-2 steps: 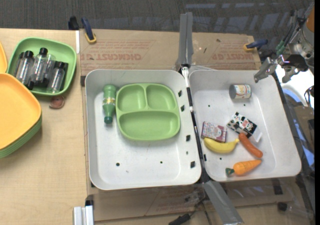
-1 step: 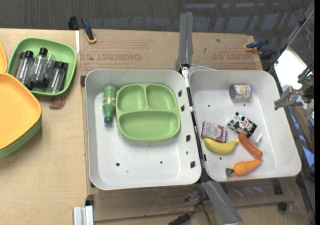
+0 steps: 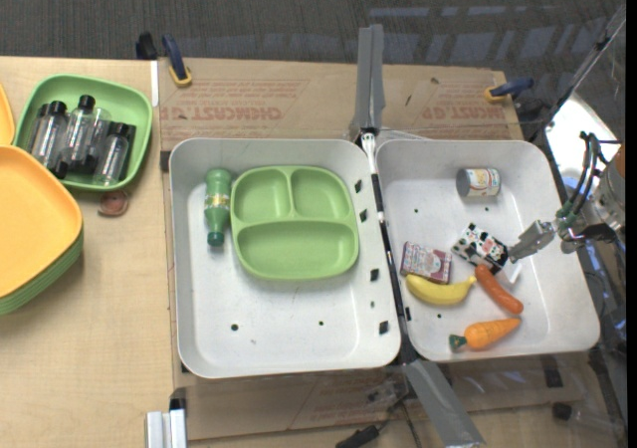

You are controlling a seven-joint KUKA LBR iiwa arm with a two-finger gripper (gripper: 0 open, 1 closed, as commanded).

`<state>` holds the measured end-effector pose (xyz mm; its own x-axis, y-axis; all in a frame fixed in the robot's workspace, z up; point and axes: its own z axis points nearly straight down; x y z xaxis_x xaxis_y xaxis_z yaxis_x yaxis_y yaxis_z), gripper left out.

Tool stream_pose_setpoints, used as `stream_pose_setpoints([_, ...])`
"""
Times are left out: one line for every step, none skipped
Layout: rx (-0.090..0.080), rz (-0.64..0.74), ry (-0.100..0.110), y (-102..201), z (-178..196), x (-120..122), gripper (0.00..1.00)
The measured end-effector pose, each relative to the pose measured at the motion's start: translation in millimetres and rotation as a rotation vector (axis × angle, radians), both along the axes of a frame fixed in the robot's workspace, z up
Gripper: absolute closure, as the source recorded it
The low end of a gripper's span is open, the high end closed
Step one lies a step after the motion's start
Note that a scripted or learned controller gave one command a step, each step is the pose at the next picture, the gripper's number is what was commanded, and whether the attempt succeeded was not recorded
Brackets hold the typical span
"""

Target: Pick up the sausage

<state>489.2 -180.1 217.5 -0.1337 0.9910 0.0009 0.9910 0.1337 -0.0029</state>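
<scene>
Camera view: sausage (image 3: 498, 290) diag, upper-left→lower-right.

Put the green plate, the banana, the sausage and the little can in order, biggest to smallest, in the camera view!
1. Green plate, by far the biggest.
2. Banana and sausage: they look about the same, too close to rank.
3. Little can, the smallest.
</scene>
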Motion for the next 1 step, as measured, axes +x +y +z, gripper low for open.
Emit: stream_pose_setpoints([0.001,0.09,-0.001,-15.7,-124.1,4.0,0.0])
